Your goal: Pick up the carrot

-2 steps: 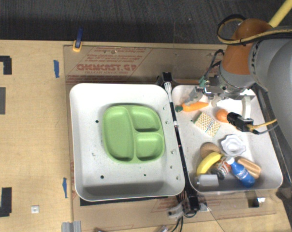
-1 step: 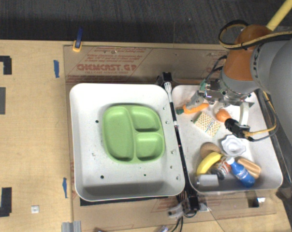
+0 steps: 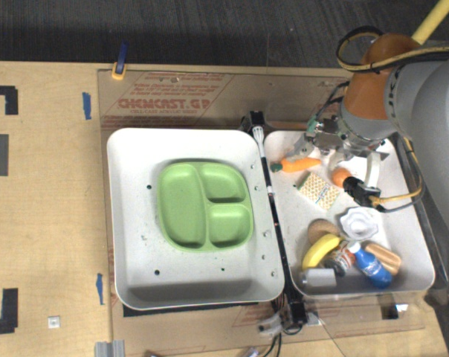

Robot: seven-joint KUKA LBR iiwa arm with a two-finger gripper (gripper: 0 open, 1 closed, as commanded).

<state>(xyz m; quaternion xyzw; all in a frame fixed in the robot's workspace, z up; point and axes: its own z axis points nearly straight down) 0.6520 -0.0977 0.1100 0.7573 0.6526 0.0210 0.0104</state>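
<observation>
Carrot [image 3: 300, 164] lies in the right bin [image 3: 418, 236], upper-left corner, close to the wall shared with the left bin [image 3: 128, 199]. Long axis runs roughly left-right, tilted slightly; green stub end at the left toward the divider, orange body to the right under the arm. Tool [image 3: 330, 149] sits just above and right of the carrot, near or touching it; can't tell how wide it's open or whether it has anything. Looks like a toy carrot: probably light, stiff, smooth and a bit slippery, tapered so it could squirt out of a pinch. Best hold is mid-body, across the long axis, on the thick part. Wafer [image 3: 319, 190] just below it, banana [image 3: 319, 250] and bottle [image 3: 367, 262] further down. Green tray [image 3: 181, 207] in left bin.
</observation>
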